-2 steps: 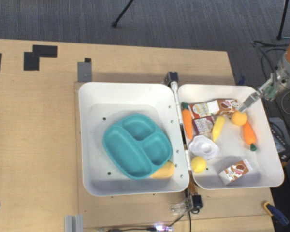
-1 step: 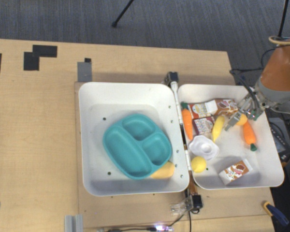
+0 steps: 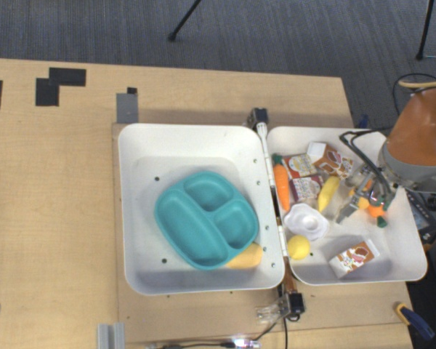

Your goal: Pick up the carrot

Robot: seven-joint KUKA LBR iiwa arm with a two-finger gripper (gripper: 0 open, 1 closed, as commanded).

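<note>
A long orange carrot (image 3: 281, 187) with a green top lies along the left wall of the right bin (image 3: 414, 257), pointing toward the front. My gripper (image 3: 357, 201) hangs over the right half of that bin, well to the right of the carrot and angled down toward the left. A small orange piece with a green tip (image 3: 376, 211) sits right against the gripper's lower side. Whether it is held or just lies in the bin is unclear.
The right bin also holds a banana (image 3: 328, 193), snack packets (image 3: 305, 189), a white cup (image 3: 307, 222), a lemon (image 3: 299, 247) and a small carton (image 3: 352, 258). The left bin (image 3: 131, 195) holds a teal divided plate (image 3: 206, 219) and a yellow item (image 3: 245, 257).
</note>
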